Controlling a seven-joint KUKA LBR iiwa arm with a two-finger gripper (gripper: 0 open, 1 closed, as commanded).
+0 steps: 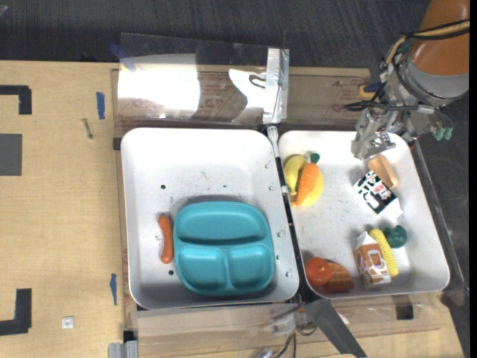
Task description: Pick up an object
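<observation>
Camera view: gripper [375, 142] hanging over the right bin's [436, 263] far right corner, fingers pointed down; opening impossible to tell, nothing visibly held. Just below the fingers, a tan bread roll [383, 170], touching a black-and-white carton [375, 191]. Left of the fingers, banana [293, 167] and carrot [307, 183]. Farther left, teal divided tray [223, 247] in the left bin [141, 155].

Tan bench [52, 222]; two white bins directly on it: right bin [425, 222] under gripper [370, 142], left bin [141, 162] farther off.
</observation>
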